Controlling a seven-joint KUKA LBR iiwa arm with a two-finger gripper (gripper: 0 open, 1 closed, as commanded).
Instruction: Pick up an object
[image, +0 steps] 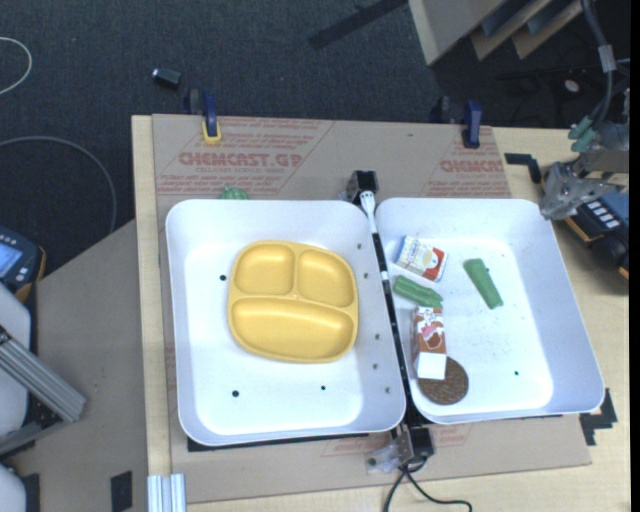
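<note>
Over at the far right edge, the jaws (572, 192) sit beyond the right bin (520, 395); whether they are wide or narrow I cannot tell. Inside that bin lie a small carton (421, 258), two green pieces (417, 292) (483, 283), a red packet (429, 327) and a brown disc (447, 382). A yellow divided plate (294, 301) rests in the left bin (200, 330).

We observed the gripper (577, 178) at the upper right of the camera view, near the frame's right edge. It sat as a grey metal assembly, and its finger spacing could not be resolved at this angle.
</note>
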